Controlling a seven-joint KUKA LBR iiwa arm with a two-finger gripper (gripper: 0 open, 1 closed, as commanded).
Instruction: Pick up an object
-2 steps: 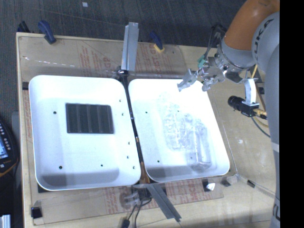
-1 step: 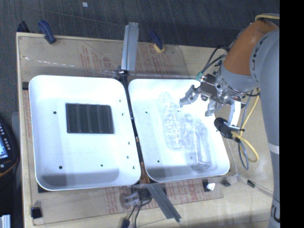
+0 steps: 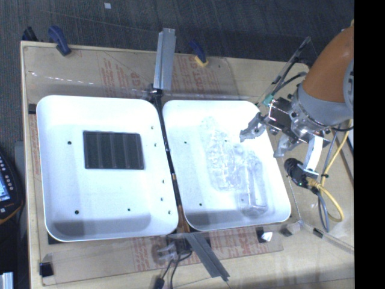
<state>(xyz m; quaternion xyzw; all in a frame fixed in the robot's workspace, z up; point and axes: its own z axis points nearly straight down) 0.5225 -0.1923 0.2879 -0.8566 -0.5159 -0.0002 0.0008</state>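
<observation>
The clear plastic object [image 3: 231, 164] lies in the right bin [image 3: 180, 161], centre to near-right. The gripper [image 3: 260, 127] hangs over that bin's far-right edge, just right of and beyond the object. Whether it is parted or closed cannot be told.

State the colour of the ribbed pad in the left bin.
Dark grey, nearly black, with lengthwise ribs: the ribbed pad shows best in the camera view.

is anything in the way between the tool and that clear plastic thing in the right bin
Nothing visible. The tool is at the upper right of the right bin, and the clear plastic object lies just below and left of it on the bin floor.
</observation>
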